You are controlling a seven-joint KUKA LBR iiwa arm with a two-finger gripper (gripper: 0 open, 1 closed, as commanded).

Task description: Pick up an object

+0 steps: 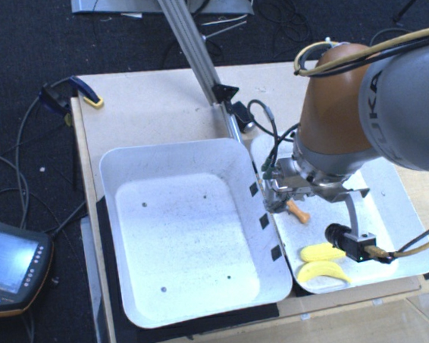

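My gripper (280, 189) hangs low over the left part of the right bin (400, 199), close to the wall shared with the left bin. The grey arm and its orange band hide most of it from above. A small orange piece (300, 213) lies in the bin just right of and below the gripper; whether they touch is hidden. Two yellow banana-shaped pieces lie near the bin's front edge, one (322, 252) just behind the other (322, 271).
The left bin (183, 231) stands beside the right one, and their walls meet at black tabs (265, 221). An aluminium post (196, 51) rises behind the bins. A blue and yellow clamp (84, 93) grips the bench's far left corner.
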